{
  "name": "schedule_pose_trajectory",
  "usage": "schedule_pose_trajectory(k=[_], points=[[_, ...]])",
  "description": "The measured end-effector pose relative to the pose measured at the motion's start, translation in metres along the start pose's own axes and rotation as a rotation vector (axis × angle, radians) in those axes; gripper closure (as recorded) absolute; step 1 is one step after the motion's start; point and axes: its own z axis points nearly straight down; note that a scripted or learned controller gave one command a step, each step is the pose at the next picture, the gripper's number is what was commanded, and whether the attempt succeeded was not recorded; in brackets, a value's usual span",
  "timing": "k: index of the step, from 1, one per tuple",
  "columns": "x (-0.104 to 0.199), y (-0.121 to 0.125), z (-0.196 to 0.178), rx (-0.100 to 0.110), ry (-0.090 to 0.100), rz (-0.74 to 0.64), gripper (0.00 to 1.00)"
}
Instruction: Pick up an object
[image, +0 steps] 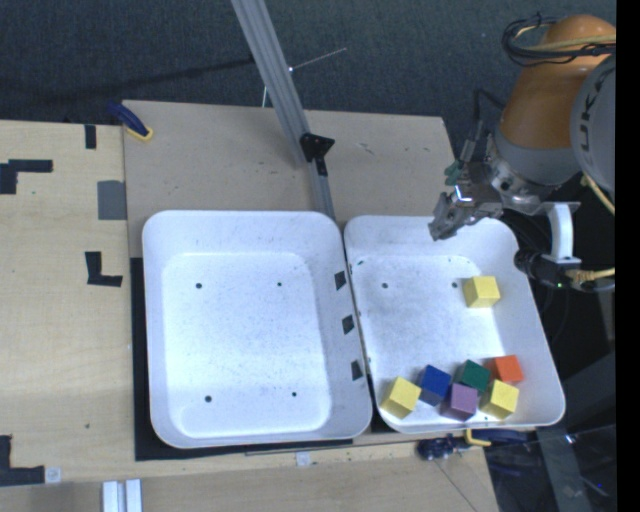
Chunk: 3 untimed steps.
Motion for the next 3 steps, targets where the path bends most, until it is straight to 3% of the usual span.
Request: schedule_pose_trajectory(k=[1, 3], points=[[0.049, -0.021, 0.015, 0.004, 0.001, -0.003, 1.0], [0.156, -0.035, 0.03, 0.003, 0.001, -0.006, 1.0]])
